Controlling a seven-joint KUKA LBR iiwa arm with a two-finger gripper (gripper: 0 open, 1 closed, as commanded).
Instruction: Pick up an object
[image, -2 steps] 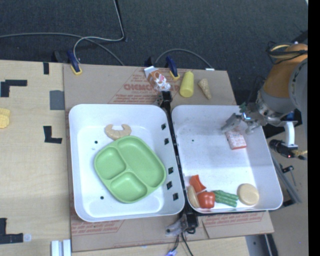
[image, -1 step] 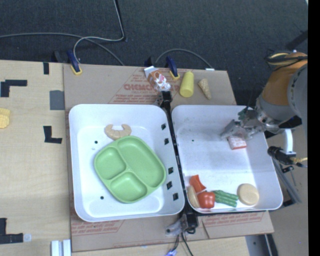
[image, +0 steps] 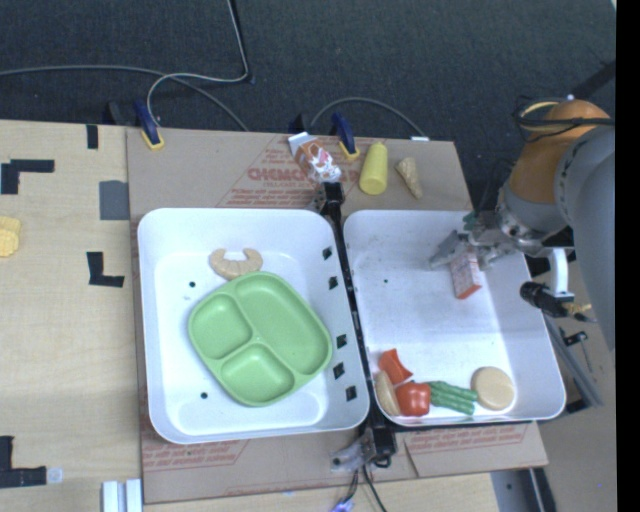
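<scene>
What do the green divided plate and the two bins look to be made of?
The green divided plate looks like moulded plastic, matte: even colour, soft rounded ridges. The left bin and right bin look like thin white plastic with a slight sheen; the right one shows dark specks.

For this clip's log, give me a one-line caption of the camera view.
End effector over the right bin beside a reddish item; green divided plate in the left bin.

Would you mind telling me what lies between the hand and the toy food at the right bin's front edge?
In the camera view, only bare white bin floor lies between the hand and the toy food.
</scene>
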